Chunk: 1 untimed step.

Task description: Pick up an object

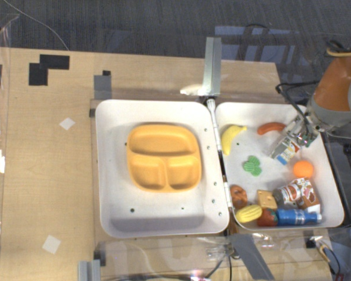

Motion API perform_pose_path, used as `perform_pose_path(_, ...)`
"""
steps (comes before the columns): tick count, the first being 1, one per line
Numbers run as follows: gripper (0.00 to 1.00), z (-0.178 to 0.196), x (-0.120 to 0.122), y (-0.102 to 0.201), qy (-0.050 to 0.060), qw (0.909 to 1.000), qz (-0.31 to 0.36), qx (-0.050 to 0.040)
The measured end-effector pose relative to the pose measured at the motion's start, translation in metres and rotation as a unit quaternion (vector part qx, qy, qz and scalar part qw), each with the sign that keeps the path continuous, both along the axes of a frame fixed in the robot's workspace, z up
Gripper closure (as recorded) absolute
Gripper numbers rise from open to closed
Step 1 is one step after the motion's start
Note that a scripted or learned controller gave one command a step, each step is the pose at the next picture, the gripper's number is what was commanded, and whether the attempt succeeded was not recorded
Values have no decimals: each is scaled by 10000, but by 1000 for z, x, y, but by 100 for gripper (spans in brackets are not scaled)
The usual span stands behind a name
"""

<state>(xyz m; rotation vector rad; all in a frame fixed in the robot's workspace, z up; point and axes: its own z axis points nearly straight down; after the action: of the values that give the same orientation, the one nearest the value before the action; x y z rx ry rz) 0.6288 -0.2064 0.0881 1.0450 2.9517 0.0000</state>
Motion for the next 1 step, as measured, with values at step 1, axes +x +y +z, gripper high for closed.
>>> perform_pose_path(1,0,-1,22,19,196,9915,-1285,-8)
